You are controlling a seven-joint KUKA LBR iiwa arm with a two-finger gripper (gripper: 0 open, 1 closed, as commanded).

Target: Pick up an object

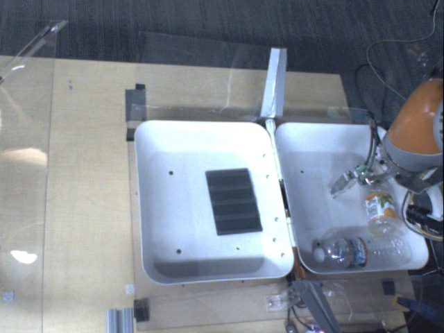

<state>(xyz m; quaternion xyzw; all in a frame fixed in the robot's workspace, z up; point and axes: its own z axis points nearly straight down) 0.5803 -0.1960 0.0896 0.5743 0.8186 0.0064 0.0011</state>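
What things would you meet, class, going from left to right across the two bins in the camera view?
Left bin → dark ribbed pad → right bin → clear water bottle lying on its side → small bottle with an orange label → the arm's orange band.

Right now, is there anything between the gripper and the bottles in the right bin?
Nothing visible. The gripper hangs in the right bin, close beside the orange-label bottle; the clear bottle lies nearer the front wall, with bare bin floor between.
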